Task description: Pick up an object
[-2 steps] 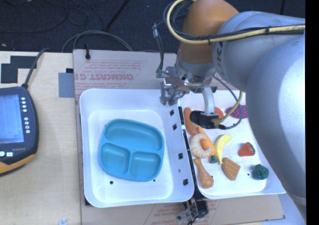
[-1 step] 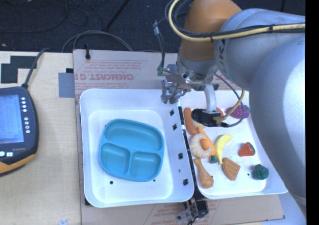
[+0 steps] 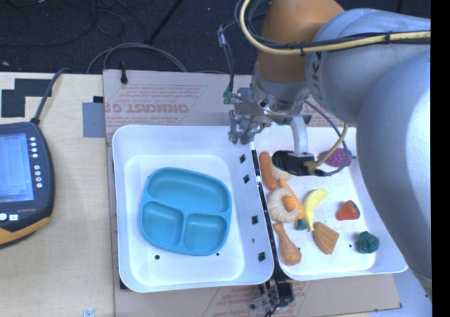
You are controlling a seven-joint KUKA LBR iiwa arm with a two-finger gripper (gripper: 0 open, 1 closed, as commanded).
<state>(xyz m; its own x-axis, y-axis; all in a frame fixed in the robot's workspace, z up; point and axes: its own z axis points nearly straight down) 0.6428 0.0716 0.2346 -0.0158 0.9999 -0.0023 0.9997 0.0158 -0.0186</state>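
Right white bin: one curved yellow plastic banana, mid-bin, beside one ringed doughnut; two orange carrots, one red strawberry, one purple grape bunch. Left white bin: one blue divided tray. Gripper above the divider, grip state cannot be told.

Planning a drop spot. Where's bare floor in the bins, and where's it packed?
Left bin: bare strips ring the blue tray, widest along its far wall. Right bin: crowded from the divider to the banana and waffle; a small bare patch lies between the strawberry and green piece.
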